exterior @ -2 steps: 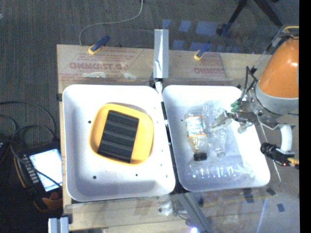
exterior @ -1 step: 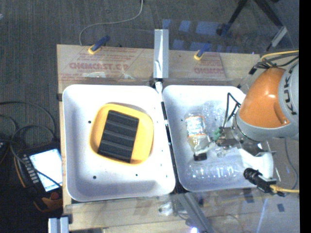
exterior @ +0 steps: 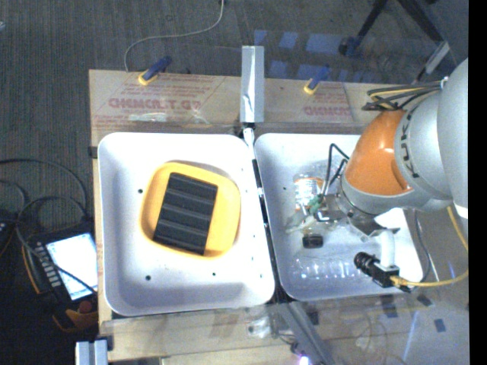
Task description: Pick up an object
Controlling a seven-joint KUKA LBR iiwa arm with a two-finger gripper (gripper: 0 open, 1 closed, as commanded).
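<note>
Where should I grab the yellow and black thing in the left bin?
Probably from above, across the short sides of the raised black ribbed block: it sits proud of the yellow base, lying flat and slightly skewed in the left bin, with room all round.

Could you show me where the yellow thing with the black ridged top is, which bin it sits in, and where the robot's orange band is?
yellow object (exterior: 228,217): camera view, on its yellow rim.
left bin (exterior: 122,226): camera view, on bare white floor.
orange band (exterior: 373,166): camera view, on its rounded middle.
</note>
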